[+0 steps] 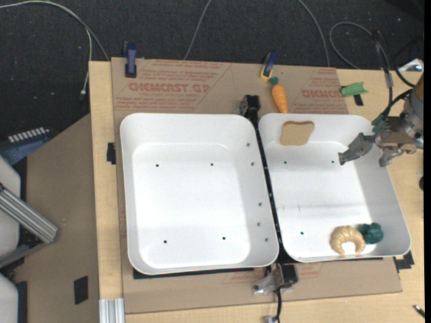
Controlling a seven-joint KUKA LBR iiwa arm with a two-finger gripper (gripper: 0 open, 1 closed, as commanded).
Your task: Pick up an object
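Above the right bin: gripper poised at the far right rim, fingers apart and holding nothing.

Inside this bin, a croissant lies in the near right corner, touching a green object; a flat tan piece rests against the far wall. An orange carrot lies on the counter just beyond the bin. The croissant is probably light and stiff; its thick middle would likely suit a grasp across its width.

Croissant beside broccoli — right bin's front.
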